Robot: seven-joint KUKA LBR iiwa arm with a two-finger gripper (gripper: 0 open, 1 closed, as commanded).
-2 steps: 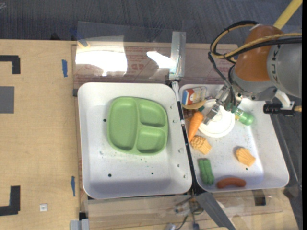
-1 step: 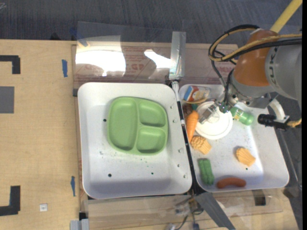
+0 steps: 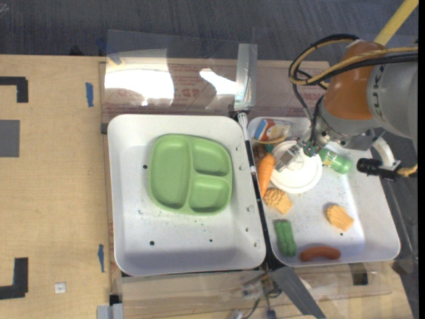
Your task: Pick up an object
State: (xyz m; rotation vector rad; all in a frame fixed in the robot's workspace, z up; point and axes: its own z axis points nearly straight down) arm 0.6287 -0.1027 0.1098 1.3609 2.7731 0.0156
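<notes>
Green divided plate (image 3: 190, 173) sits in left bin (image 3: 126, 244). Gripper (image 3: 290, 157) low in right bin (image 3: 382, 234), over white round dish (image 3: 299, 176) beside carrot (image 3: 265, 171); can't tell fingers' state. Pickle (image 3: 285, 236), sausage (image 3: 320, 252), two waffle bits nr front

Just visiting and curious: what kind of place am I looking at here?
Probably a robotics lab test bench: a robot arm reaches over two white bins, one holding a green divided plate, the other toy food like a carrot.
</notes>
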